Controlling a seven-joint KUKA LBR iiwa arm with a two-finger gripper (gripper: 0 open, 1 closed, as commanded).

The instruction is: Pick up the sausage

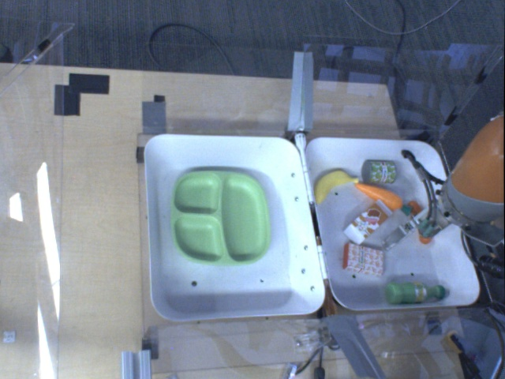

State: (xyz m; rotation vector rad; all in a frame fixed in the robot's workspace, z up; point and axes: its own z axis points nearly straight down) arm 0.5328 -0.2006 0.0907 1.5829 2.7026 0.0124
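Wooden bench (pixel 95 235) with two white bins: gripper (pixel 392 235) low in the right bin (pixel 465 279) among clutter, grip state indeterminable, no sausage seen held, pick-up outstanding

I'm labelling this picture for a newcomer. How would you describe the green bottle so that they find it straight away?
Start at the right-hand white bin, the one crowded with small items. Along its near edge, the green bottle lies on its side below a red and white packet. It is the only green thing in that bin's front half; the orange carrot and yellow fruit sit further back.
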